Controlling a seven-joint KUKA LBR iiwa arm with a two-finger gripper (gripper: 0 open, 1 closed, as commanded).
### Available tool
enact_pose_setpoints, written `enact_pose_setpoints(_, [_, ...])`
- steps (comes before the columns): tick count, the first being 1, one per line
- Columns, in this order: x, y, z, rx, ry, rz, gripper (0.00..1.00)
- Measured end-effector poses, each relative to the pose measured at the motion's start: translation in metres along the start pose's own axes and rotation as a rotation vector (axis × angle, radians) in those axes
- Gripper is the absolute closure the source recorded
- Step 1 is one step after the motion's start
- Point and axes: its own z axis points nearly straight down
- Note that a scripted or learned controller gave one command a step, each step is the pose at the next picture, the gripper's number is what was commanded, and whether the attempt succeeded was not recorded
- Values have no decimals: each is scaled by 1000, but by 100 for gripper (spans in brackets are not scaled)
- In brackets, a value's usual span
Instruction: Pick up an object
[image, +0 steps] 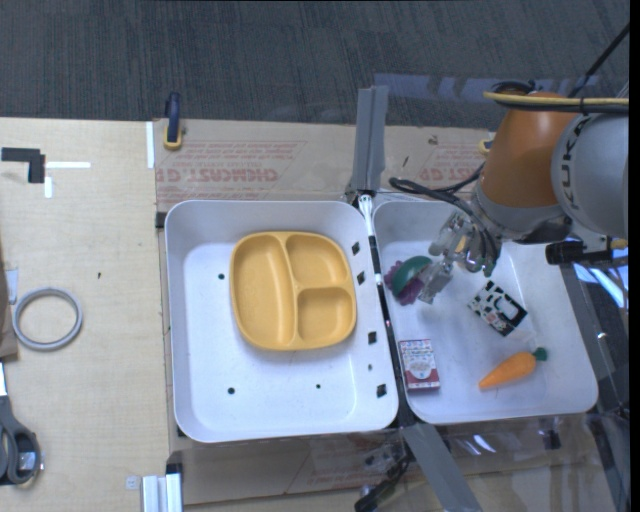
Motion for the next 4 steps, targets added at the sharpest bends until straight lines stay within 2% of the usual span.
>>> enact_pose_setpoints(1, [4, -80, -56, 0, -2, -79, 0])
enact_pose_setpoints(2, [-61, -76, -82, 1, -2, 472, 0])
enact_pose_setpoints(3, [-38, -43, 11, 1, -1, 834, 0])
enact_pose_setpoints(4, [24, -135, 12, 2, 3, 872, 0])
